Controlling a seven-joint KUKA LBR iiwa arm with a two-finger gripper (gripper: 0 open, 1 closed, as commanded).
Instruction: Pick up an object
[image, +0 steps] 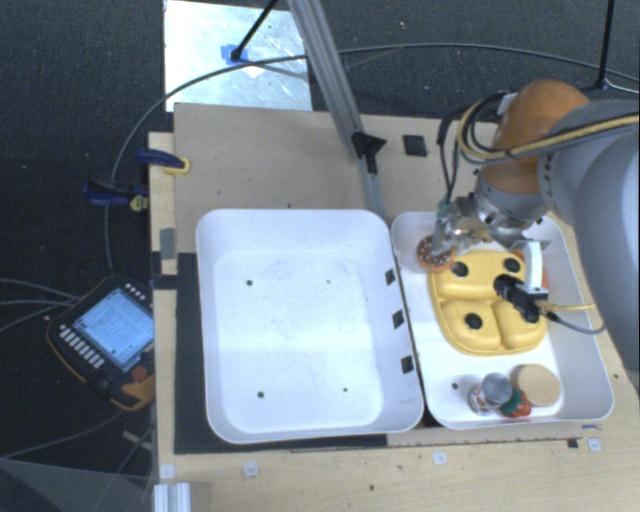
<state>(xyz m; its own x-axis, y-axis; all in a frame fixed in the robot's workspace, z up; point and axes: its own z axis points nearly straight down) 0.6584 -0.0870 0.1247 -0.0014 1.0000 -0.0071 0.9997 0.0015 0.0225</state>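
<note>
Hand (447, 232) half-hidden by arm over right bin (590, 375); its grip unreadable.

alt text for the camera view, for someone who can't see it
A grey robot arm reaches from the right, its gripper low over a small brown round object in the right bin, beside a large yellow object. The left bin sits alongside.

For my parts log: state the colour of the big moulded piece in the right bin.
Yellow, with dark round spots, seen in the camera view.
</note>
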